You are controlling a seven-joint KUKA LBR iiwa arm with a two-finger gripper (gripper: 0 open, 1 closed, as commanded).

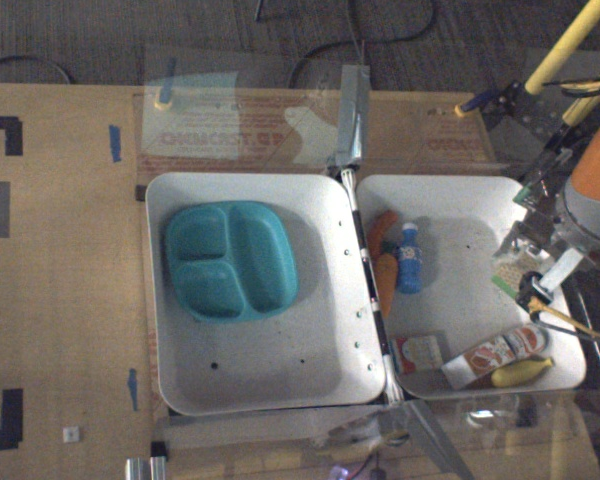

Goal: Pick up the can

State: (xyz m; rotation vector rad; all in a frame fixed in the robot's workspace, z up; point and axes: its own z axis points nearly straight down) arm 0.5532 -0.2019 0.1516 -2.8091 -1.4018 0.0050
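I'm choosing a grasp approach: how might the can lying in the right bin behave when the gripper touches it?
The can lies on its side near the right bin's front edge, so a nudge would probably roll it. The banana touching it may hinder that. Its smooth, rounded wall looks rigid and possibly slippery, so fingers could slide off.

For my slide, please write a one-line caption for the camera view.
Teal divided plate in the left bin; can, banana, bottle in the right bin; gripper above its right edge.
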